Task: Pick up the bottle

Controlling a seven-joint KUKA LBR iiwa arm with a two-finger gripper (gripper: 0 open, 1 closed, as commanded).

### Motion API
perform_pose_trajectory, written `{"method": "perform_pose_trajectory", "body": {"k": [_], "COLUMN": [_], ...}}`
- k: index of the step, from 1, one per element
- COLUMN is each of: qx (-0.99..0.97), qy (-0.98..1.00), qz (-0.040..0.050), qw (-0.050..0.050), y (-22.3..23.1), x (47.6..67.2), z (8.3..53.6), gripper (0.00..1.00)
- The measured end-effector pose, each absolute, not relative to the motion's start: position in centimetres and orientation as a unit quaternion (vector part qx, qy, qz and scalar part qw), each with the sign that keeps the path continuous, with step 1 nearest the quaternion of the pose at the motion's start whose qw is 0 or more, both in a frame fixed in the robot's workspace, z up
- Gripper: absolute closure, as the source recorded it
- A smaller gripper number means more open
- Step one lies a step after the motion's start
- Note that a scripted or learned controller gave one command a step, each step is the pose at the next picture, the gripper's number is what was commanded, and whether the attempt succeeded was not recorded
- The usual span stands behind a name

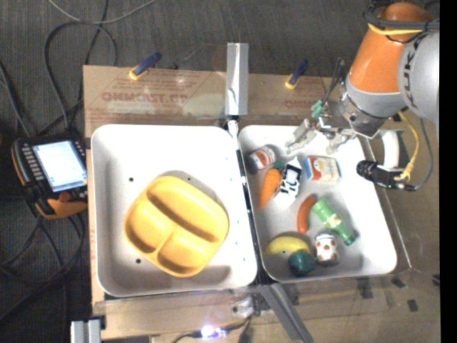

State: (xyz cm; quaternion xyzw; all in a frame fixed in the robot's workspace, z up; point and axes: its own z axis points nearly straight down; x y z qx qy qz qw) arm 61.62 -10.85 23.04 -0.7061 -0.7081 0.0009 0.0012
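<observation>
Gripper (318, 135) hung over the right bin's (378, 252) back edge with fingers spread wide — nothing between them, touching nothing. The green bottle (333, 221) lay on its side toward the bin's front right, beside a red-orange pepper (305, 212) and just behind a spotted cup (325, 248) — well apart from the gripper. A yellow tray (177, 224) sat in the left bin (114, 156).

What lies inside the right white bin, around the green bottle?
In the right white bin: green plastic bottle, orange carrot, yellow lemon, small carton. Anything beneath them is covered.
</observation>
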Motion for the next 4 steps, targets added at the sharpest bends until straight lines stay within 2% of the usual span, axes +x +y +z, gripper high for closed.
{"method": "perform_pose_trajectory", "body": {"k": [1,2,3,4], "qx": [-0.682,-0.719,-0.718,-0.738], "qy": [-0.731,-0.696,-0.696,-0.675], "qz": [0.0013,-0.0007,0.0,0.0012], "qw": [0.001,0.001,0.003,0.0], "y": [-16.7,-21.1,-21.0,-16.6], "x": [58.7,53.8,53.8,55.2], "z": [15.8,9.9,10.7,20.2], "gripper": [0.0,0.0,1.0,1.0]}}
